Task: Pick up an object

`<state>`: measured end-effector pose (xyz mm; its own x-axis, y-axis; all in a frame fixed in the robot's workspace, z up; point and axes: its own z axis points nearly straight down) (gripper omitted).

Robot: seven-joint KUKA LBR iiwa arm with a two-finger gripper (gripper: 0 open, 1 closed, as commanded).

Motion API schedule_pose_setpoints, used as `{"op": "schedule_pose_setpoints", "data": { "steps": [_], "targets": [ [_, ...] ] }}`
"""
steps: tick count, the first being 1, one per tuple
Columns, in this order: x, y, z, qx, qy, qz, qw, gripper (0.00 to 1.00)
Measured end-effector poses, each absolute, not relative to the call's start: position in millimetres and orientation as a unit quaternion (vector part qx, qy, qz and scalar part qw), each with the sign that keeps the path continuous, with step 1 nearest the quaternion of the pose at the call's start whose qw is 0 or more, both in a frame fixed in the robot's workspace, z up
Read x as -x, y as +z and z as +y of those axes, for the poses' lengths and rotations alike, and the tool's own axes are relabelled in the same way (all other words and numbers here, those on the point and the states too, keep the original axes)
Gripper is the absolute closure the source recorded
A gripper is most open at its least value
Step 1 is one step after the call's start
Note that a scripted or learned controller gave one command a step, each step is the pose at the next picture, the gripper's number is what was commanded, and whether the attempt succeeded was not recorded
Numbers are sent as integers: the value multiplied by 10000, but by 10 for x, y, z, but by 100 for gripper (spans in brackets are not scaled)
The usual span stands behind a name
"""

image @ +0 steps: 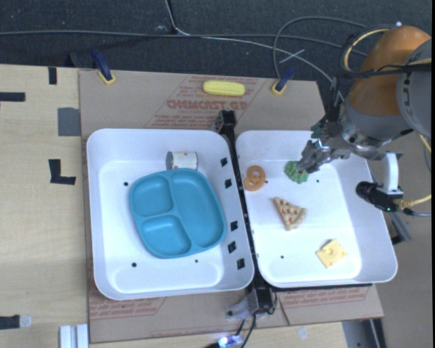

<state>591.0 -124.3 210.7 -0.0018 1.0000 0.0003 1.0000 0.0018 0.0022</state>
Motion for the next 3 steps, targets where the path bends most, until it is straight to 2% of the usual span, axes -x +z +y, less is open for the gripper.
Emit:
{"op": "schedule_pose_setpoints", "data": {
  "steps": [1,2,3],
  "targets": [
    [-5915,2273,-1236,-7066,5,7077,1,100],
    [-5961,2362,-726,-7049,5,7093,-6,100],
    [-6094,2395,-151,-7046,6,7096,-9,100]
  ]
}}
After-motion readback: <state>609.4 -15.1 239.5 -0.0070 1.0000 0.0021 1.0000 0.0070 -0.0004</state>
